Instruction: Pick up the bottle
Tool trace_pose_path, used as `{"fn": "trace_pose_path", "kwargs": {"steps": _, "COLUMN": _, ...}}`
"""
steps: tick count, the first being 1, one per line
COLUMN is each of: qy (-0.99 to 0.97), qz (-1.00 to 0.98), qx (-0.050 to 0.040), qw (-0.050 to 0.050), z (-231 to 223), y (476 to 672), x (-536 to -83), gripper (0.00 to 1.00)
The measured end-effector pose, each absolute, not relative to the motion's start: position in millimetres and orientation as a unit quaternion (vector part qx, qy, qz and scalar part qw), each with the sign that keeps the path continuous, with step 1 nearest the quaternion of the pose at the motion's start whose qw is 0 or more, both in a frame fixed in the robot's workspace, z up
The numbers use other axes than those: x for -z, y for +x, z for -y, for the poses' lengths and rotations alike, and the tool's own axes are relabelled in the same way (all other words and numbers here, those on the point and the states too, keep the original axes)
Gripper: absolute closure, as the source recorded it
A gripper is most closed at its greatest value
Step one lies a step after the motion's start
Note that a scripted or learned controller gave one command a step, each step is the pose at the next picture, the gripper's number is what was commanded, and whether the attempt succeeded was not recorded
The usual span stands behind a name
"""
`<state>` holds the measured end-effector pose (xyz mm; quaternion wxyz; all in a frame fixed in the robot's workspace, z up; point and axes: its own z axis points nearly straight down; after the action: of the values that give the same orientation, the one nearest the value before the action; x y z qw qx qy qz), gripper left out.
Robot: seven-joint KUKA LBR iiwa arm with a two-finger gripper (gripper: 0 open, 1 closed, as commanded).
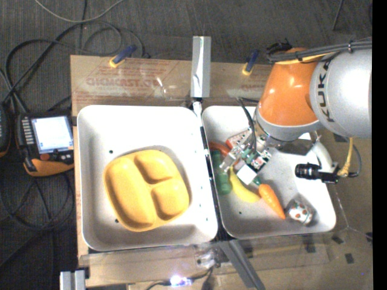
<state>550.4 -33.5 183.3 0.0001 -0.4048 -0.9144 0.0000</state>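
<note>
Camera view: green bottle [221,173] lying at right bin [323,222] left wall; end effector [247,162] state unclear

The right bin [326,219] is crowded along its left wall: a green bottle [222,175] lies against that wall, a banana [243,191] just beside it and a carrot [272,201] touching the banana's end. A small round object [300,212] sits near the front right corner. The arm [314,95] overhangs the bin's back half. A yellow divided tray [147,189] fills the left bin's [91,125] middle, leaving bare floor along its edges.
</note>
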Motion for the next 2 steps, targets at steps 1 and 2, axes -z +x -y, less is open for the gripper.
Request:
{"fn": "trace_pose_path", "kwargs": {"steps": 1, "qy": -0.405, "qz": 0.915, "qx": 0.0003, "qw": 0.0, "z": 33.1, "y": 550.4, "x": -183.3, "gripper": 0.0}}
{"fn": "trace_pose_path", "kwargs": {"steps": 2, "qy": -0.47, "qz": 0.883, "qx": -0.0011, "qw": 0.0, "z": 91.0, "y": 594.4, "x": -183.4, "gripper": 0.0}}
